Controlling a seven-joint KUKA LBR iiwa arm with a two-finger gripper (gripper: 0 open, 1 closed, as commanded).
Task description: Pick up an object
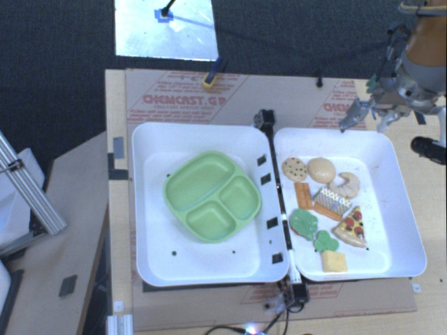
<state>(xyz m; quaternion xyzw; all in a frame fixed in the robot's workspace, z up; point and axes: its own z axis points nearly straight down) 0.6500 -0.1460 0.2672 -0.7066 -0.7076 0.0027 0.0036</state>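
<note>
Lying nearest the camera, at the front of the right shallow white bin (pixel 401 187), a pale yellow cheese-like block (pixel 334 261) is sitting just in front of a small green leafy toy (pixel 325 241). Moving from the left, the left white bin (pixel 150 187) is carrying a light green three-compartment plastic plate (pixel 211 195). Across the black divider (pixel 276 194), the toy foods are clustering near the right bin's middle: a chocolate-chip cookie (pixel 295 168), a tan round bun (pixel 321 169), an orange strip (pixel 303 195), a larger green leaf piece (pixel 304 223) and a pizza slice (pixel 351 227), several touching. Farther right, the two-finger gripper (pixel 368 116) is hovering over the bin's far rim on the table (pixel 174 96), its fingers appearing spread apart and holding nothing. Judging by this, the approach is under way; next it is needing to travel toward the cluster and descend on one piece.
</note>
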